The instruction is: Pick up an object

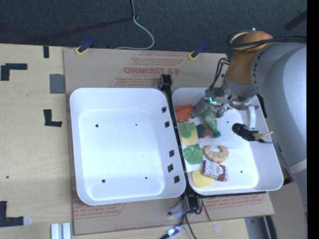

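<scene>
Camera view. Saw arm (281, 88) reaching in from 3 o'clock. Found gripper (212, 106) low over right bin (269, 182), toward its 11 o'clock corner; could not tell whether open or closed. Spotted dark green toy (213, 126) just at 6 o'clock of gripper, contact unclear. Noted orange piece (183, 112) at gripper's 9 o'clock. Noted light green piece (187, 129) and leafy green piece (193, 154) further toward 6 o'clock. Saw croissant (217, 153) mid-bin, red packet (214, 171) at its 6 o'clock. Found left bin (75, 103) alongside at 9 o'clock.
</scene>
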Robot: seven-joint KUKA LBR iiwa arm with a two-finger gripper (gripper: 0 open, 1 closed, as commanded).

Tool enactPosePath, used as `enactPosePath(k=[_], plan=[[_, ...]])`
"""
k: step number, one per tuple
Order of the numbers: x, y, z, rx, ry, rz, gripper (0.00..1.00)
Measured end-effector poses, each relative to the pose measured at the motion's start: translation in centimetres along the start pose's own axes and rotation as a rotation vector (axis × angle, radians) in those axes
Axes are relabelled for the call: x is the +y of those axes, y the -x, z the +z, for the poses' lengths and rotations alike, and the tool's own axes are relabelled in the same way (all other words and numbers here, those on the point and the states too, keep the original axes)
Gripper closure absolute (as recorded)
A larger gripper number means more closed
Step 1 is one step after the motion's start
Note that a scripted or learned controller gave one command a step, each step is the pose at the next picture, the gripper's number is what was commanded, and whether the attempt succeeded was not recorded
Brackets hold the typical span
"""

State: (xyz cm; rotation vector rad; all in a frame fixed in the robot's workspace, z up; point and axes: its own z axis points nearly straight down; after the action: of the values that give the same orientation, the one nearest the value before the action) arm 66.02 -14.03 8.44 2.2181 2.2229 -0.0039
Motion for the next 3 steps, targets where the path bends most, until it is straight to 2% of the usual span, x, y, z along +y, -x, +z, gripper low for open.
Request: enactPosePath(k=[1,2,3], plan=[[0.0,0.0,-1.0,0.000,0.000,0.000,1.00],[-5.5,-1.0,0.0,0.002,-0.001,0.003,1.00],[-17.2,-3.4,-2.7,-0.004,0.028,0.004,1.00]])
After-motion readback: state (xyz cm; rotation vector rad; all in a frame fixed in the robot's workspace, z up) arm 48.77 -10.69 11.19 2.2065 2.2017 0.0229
